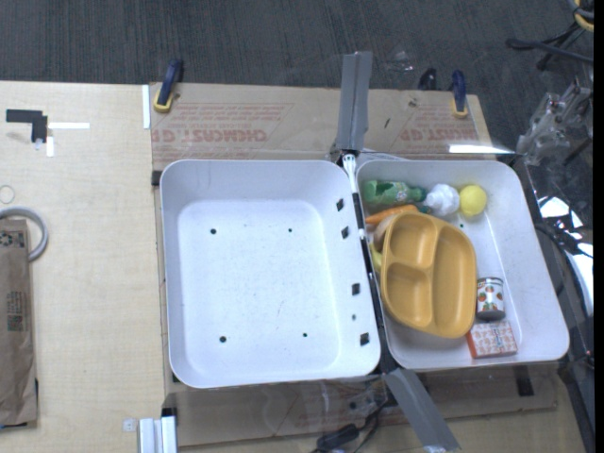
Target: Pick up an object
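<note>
Right now my hand sits beyond what I can see, so whether it is clenched or released I cannot tell. Along the far edge of the right shallow white plastic bin (pixel 538 253) lies a round yellow ball (pixel 473 200); an orange two-compartment plastic tray (pixel 429 275) fills its middle, and a small red-labelled jar (pixel 490 299) stands near its right wall.

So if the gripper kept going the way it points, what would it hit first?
Unclear: the gripper is a blur beyond the right bin, at its far corner. If pointing down, it would likely meet that rim or the cardboard beside it.
</note>
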### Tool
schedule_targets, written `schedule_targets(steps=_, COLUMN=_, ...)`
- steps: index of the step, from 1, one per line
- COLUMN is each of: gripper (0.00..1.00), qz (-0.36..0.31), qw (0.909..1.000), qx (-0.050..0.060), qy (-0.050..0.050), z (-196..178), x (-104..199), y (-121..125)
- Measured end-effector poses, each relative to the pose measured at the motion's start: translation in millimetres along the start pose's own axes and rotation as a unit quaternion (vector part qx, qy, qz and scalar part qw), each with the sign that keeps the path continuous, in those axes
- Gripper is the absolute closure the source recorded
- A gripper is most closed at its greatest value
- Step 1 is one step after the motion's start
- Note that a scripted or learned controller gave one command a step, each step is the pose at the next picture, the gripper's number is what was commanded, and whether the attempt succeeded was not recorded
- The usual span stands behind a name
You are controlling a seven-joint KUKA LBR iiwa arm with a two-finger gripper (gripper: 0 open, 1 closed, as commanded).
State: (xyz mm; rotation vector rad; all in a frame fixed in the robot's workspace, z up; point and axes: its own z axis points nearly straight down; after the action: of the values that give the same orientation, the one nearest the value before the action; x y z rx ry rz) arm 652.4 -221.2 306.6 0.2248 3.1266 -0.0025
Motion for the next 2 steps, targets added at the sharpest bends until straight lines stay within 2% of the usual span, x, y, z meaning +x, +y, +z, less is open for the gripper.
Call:
schedule_targets(steps=1, gripper=1.00, qz=-0.009, qw=1.0000, qx=0.000, qy=0.001, z=40.1, x=8.7, y=5.8)
schedule_targets(steps=2, gripper=1.00, qz=-0.112, qw=0.9937, qx=0.000, qy=-0.001, z=30.9, x=0.4, y=-0.5)
